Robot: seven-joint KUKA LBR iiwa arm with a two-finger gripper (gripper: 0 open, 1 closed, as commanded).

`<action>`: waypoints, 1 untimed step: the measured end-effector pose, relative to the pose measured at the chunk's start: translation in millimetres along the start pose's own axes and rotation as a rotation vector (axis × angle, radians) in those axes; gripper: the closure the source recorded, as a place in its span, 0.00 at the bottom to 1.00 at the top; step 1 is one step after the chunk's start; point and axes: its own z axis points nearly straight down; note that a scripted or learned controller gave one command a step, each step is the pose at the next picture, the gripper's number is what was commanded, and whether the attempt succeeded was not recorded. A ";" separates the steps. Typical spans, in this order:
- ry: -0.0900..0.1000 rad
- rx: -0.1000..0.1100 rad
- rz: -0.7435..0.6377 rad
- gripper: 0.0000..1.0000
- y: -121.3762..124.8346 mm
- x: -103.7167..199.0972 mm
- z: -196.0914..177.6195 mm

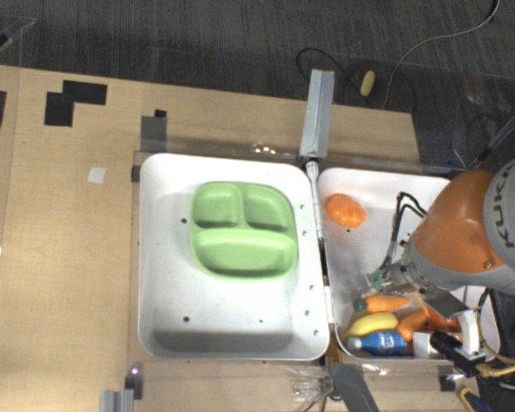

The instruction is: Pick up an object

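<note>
In the right bin (376, 184) an orange round object (345, 210) lies alone near the back left corner. At the bin's front lies a pile: a yellow banana (372, 323), a blue bottle (383, 343), an orange carrot (386, 303) and another orange piece (418, 319). The arm's orange band (458, 232) hangs over the bin's right half. My gripper (392, 279) points down just above the carrot and the pile, largely hidden by the wrist.
The left bin (162, 265) holds a green divided plate (241, 228) at its middle. A metal divider post (318, 117) stands behind the two bins. Cables run beside the arm at the right bin's far side.
</note>
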 end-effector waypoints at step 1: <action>-0.002 0.015 0.187 1.00 65.8 -61.9 14.1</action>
